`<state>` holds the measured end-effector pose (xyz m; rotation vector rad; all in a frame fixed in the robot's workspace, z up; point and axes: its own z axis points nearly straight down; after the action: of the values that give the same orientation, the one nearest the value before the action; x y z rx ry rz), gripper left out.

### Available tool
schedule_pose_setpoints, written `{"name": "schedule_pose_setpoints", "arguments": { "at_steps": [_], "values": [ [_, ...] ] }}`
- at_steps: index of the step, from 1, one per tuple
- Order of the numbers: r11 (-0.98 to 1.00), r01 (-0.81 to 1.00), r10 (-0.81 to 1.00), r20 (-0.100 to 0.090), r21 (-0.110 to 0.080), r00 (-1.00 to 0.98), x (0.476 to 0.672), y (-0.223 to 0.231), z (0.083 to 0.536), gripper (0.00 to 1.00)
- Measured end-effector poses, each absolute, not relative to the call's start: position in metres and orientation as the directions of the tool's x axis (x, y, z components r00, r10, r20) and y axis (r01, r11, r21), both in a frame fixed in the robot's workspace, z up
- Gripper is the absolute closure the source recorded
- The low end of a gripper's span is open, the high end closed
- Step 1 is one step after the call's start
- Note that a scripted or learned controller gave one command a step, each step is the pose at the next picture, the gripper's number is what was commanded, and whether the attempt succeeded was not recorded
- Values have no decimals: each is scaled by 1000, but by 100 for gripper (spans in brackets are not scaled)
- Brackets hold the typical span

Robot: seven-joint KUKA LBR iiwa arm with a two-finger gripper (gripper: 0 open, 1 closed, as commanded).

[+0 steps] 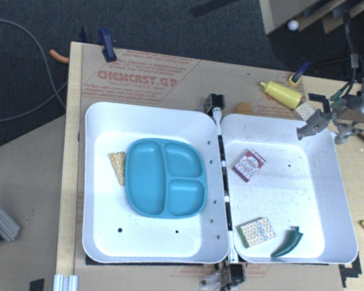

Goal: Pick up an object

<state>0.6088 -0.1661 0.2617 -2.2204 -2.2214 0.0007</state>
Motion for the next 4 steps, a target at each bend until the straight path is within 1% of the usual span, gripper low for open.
{"name": "schedule_pose_setpoints", "arguments": {
  "at_steps": [1,2,3,4],
  "values": [
    [1,1000,1000,2,-4,-1,587,-94,114,0],
    [1,1000,1000,1,4,-1,618,-94,89,0],
    [2,1000,1000,-1,1,-2,667,-99,85,0],
    [0,1000,1000,0,-2,0,641,-99,85,0]
  ]
}}
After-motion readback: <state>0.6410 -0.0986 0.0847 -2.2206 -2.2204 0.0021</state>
